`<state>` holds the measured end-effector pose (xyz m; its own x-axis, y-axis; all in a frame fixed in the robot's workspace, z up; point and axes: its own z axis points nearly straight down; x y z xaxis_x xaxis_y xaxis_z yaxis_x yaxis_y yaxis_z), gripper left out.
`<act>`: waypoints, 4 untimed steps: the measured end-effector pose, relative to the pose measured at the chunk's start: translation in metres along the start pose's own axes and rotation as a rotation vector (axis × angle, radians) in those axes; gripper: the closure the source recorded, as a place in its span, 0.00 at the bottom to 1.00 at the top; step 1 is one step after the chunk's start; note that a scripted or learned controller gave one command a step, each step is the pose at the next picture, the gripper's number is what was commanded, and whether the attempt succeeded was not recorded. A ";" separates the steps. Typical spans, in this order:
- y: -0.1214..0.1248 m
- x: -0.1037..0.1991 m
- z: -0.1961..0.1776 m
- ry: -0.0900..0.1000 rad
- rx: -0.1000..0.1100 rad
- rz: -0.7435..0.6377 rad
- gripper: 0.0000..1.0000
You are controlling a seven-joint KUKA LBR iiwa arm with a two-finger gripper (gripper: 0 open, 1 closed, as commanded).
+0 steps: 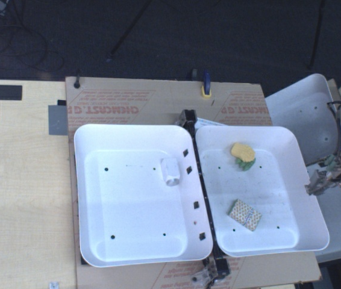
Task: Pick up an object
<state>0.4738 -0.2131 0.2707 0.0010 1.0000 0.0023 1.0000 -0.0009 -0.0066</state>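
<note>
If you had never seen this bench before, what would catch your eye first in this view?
Two white bins sit side by side on a brown board. The right bin holds a yellow and green sponge near its far side and a small patterned packet nearer the front. The left bin holds a small pale cup-like object close to the shared edge. The claw sits just off the right bin's right rim.

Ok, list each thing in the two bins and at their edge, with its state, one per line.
Small white plastic cup: on its side, left bin, near the divider.
Yellow and green sponge: resting flat, right bin, far part.
Patterned grey packet: lying flat, right bin, near part.
Gripper: outside the right bin's rim, holding nothing.
</note>
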 end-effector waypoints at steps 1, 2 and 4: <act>0.001 -0.001 -0.011 -0.001 -0.002 -0.001 1.00; 0.001 -0.002 -0.020 0.000 -0.001 -0.001 1.00; 0.001 -0.001 -0.023 -0.001 -0.003 0.001 1.00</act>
<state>0.4755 -0.2146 0.2939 0.0016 1.0000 0.0012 1.0000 -0.0016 -0.0038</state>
